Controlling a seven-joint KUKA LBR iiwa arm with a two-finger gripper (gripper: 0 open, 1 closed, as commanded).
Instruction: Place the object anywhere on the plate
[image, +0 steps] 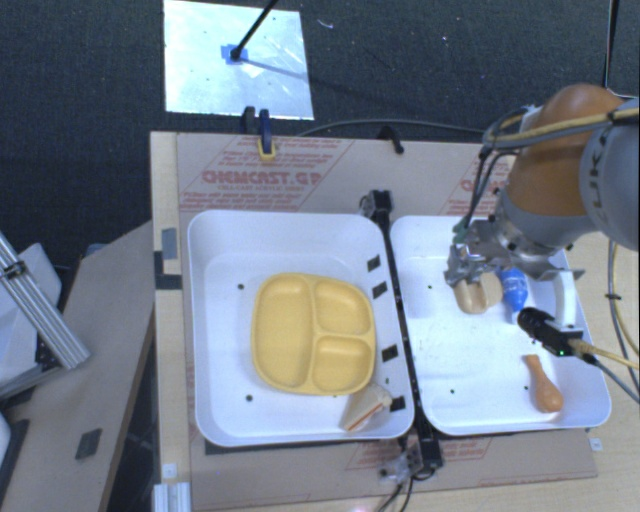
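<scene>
Arm (590, 150): grey shell with a bulging orange band above the wrist, glossy highlight on the orange. Thin yellow and black cables ran along the band and down the wrist. Tool (470, 272): metallic silver-grey block, small and boxy, with dark fittings; details too blurred to tell.

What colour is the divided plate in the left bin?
The divided plate is plain yellow, seen clearly in the camera view.
</scene>
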